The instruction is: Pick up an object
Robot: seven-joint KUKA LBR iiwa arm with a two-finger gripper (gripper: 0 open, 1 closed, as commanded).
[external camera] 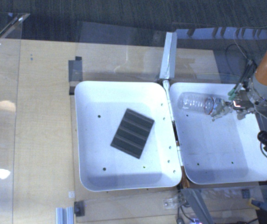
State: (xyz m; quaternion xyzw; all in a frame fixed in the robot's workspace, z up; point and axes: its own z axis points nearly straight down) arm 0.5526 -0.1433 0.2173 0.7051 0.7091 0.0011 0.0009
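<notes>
The claw (223,110), grip state unclear, hangs by the clear bottle (196,102) near the right bin (227,164)'s far edge.

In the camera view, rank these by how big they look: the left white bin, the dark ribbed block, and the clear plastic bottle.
1. Left white bin, by far the largest.
2. Dark ribbed block, lying flat inside that bin.
3. Clear plastic bottle, on its side in the right bin; its transparent edges blur into the white, so its margin below the block is unsure.

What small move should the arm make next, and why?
Probably ease the claw slightly left and down onto the clear plastic bottle. The bottle lies on its side near the back of the right bin, and the claw sits right at its cap end.
</notes>
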